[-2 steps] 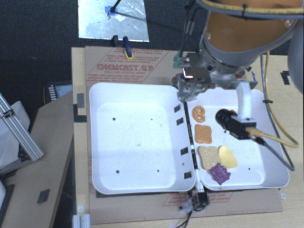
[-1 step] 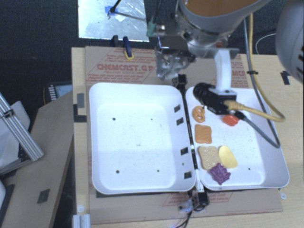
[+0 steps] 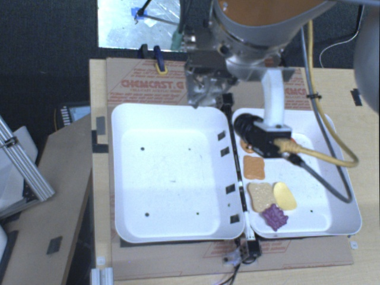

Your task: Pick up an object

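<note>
Jaws low in right bin (image 3: 323,203), cardboard-lined bench (image 3: 142,83), dark floor (image 3: 41,46) beyond

I've got 1 cam here, fixed above the bench (image 3: 71,177) & tilted down at a slant, facing the far edge where the cardboard sheet (image 3: 148,83) lies. It takes in both bins: left bin (image 3: 169,177) near frame centre, right bin (image 3: 323,218) toward the right side. The arm (image 3: 261,10) comes in from the right & top, very close to the lens, so it looms large & blocks part of the far bench. Mid distance overall; bench edge & floor show at left.
</note>
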Controlling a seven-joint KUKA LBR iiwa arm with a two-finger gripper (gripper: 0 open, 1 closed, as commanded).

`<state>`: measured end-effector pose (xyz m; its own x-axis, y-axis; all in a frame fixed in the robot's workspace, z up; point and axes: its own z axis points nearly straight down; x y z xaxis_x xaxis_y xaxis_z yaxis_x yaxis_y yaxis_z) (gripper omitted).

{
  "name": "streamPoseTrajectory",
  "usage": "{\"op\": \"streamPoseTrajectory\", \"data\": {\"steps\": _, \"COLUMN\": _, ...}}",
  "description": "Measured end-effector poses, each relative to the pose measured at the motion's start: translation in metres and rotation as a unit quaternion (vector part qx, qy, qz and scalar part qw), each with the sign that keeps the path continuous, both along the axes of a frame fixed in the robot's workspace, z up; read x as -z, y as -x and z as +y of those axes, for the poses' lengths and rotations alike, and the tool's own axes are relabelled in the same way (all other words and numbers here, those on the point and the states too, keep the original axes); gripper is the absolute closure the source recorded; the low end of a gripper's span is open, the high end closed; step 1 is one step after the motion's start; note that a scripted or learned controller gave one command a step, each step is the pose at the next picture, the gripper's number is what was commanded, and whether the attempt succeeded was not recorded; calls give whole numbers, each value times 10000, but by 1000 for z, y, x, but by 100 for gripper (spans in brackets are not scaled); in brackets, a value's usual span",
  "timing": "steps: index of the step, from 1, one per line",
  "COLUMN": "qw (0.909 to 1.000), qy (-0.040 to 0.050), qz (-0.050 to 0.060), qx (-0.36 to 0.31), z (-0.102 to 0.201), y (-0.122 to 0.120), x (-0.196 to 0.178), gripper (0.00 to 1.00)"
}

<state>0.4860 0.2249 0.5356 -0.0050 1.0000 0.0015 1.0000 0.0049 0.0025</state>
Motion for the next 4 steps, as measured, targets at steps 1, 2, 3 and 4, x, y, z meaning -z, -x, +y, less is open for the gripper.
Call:
{"op": "streamPoseTrajectory", "data": {"steps": 1, "qw": 10000, "qy": 25, "qz": 51, "qx": 21, "z": 10, "y": -13, "x": 142, "gripper": 100}}
{"op": "streamPoseTrajectory", "data": {"steps": 2, "qw": 10000, "qy": 0, "qz": -16, "qx": 27, "z": -17, "y": -54, "x": 95, "gripper": 100}}
{"op": "streamPoseTrajectory", "data": {"steps": 3, "qw": 10000, "qy": -7, "qz": -40, "qx": 46, "z": -90, "y": -1, "x": 0, "gripper": 100}}
{"op": "streamPoseTrajectory", "data": {"steps": 4, "qw": 10000, "qy": -4, "qz": -4, "qx": -10, "z": -21, "y": 0, "x": 0, "gripper": 100}}
